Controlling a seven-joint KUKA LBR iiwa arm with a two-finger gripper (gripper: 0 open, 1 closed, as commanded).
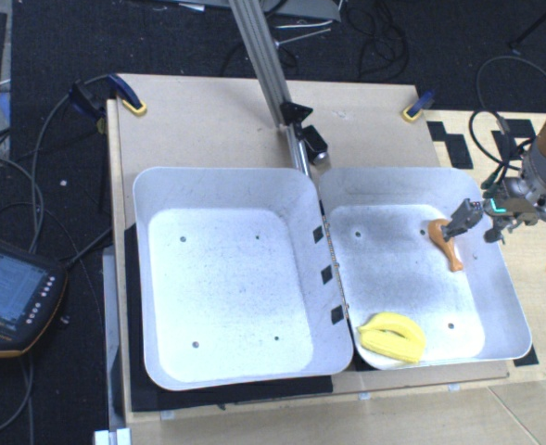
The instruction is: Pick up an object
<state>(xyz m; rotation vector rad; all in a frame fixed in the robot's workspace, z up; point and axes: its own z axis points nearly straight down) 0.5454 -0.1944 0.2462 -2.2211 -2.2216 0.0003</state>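
Hovering over the right bin, the gripper, finger state unclear, sits beside the orange piece; no legible writing.

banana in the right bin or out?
In. The banana lies on the right bin's floor, at its near left corner.

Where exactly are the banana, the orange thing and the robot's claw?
banana point(392, 336), camera view, middle of its yellow body.
orange object point(447, 244), camera view, along its narrow stem.
gripper point(476, 219), camera view, between its fingertips.
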